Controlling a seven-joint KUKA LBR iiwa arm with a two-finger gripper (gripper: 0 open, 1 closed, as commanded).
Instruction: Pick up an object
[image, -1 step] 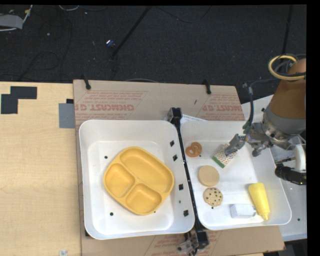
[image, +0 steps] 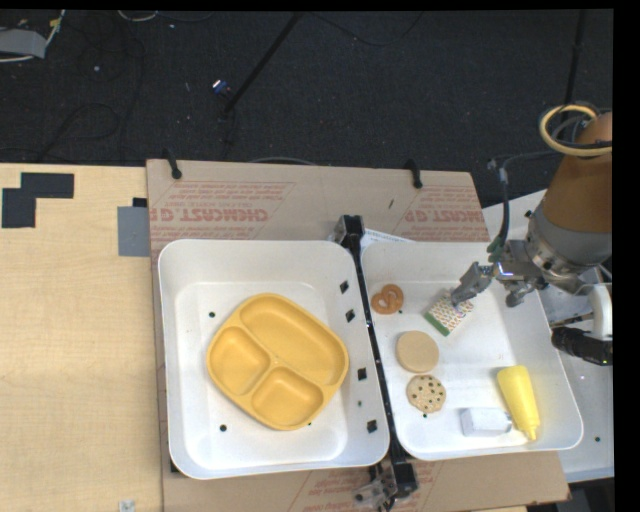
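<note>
**Claw low over the right bin, beside a green-edged packet**

The arm reaches in from the right, and its claw hangs over the upper middle of the right bin. How far the claw is open cannot be told from this slant. Its tip sits just above a small green-edged packet, touching it or nearly so (no grip is visible).

Also in the right bin: a pretzel near the divider, a round tan biscuit below the packet, a chocolate-chip cookie under that, a yellow bottle toward the lower right, and a small white block just beside it.

The left bin holds a yellow divided plate.
</note>
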